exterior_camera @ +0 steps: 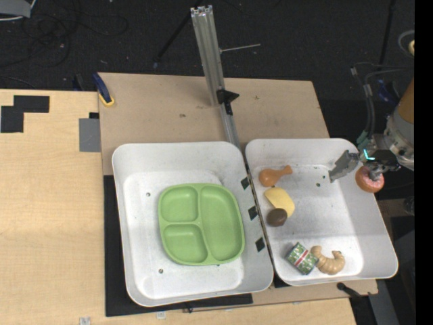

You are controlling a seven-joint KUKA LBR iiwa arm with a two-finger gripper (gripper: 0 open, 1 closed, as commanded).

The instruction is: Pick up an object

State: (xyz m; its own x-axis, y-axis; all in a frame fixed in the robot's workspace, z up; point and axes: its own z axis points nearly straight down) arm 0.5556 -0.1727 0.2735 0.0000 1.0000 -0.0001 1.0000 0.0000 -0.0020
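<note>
**Camera view, entry 1**

**Q:** Where's your gripper, and what state is it in?

**Me:** My gripper (pixel 358 165) is over the right edge of the right bin (pixel 318 145), towards the far corner. Released or clenched: I can't tell from this angle.

**Q:** Which object?

**Me:** Nearest candidate is the red fruit (pixel 370 179), on that same right edge and right against my gripper. I can't confirm that I'm grasping it, so I log it as not secured.

**Q:** How do you do the step well?

**Me:** My judgement is to centre over the fruit, close squarely across its widest part and lift straight up. It lies by the rim, so a skewed approach could nudge it out of the bin.

**Q:** Orientation, long axis?

**Me:** It looks round, with no clear long axis, so the wrist angle should matter little.

**Q:** Fallback?

**Me:** The drumstick (pixel 275 175), near the left edge of the bin. Its long axis runs roughly left to right, with the fat end towards the left edge and the thin end tilted slightly to the far edge. I would grip across that axis. Near it are a yellow fruit (pixel 281 200) and a green can (pixel 298 258).
</note>
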